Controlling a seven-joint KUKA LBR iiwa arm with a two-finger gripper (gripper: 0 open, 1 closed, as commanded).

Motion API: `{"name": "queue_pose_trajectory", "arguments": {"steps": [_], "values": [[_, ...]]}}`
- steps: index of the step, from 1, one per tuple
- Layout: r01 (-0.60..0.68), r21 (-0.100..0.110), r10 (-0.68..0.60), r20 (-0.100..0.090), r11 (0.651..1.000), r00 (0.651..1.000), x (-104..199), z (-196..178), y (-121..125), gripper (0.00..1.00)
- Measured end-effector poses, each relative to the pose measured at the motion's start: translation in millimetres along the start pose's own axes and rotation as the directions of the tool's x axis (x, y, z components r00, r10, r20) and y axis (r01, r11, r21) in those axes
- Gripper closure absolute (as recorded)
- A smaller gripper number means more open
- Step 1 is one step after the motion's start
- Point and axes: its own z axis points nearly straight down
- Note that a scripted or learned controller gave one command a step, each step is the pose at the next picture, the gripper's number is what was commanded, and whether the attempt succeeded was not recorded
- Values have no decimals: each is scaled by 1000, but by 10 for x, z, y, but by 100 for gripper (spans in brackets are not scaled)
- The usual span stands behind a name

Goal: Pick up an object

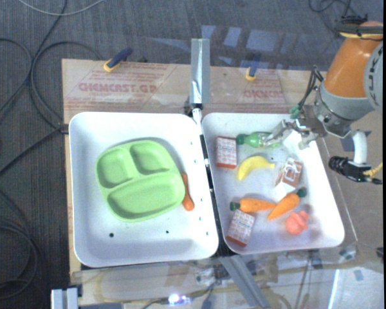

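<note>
Two white bins side by side on a tabletop (83, 89). Left bin (83, 237) carrying a green divided plate (140, 180). Yellow-and-blue clamps (117, 59) along the far edge. Black cables (13, 166) trailing across grey carpet (26, 76).

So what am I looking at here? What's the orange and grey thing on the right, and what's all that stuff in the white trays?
You are looking down at a slant from a camera fixed above a bench. The orange and grey thing is a robot arm reaching in from the right. At its tip is a gripper, a two-finger claw, low over the far end of the right bin, close to a green bottle.

The right bin holds toy groceries: a banana, two carrots, small cartons and a reddish-orange piece. The left bin holds a green divided plate with another carrot beside it.

I cannot tell whether the claw is holding anything.
</note>
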Motion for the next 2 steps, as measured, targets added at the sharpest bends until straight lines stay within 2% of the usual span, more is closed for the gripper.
{"name": "queue_pose_trajectory", "arguments": {"steps": [1,2], "values": [[5,-18,-5,6,1000,1000,-254,889,-27,0],[6,-15,-6,3,1000,1000,-244,815,-35,100]]}}
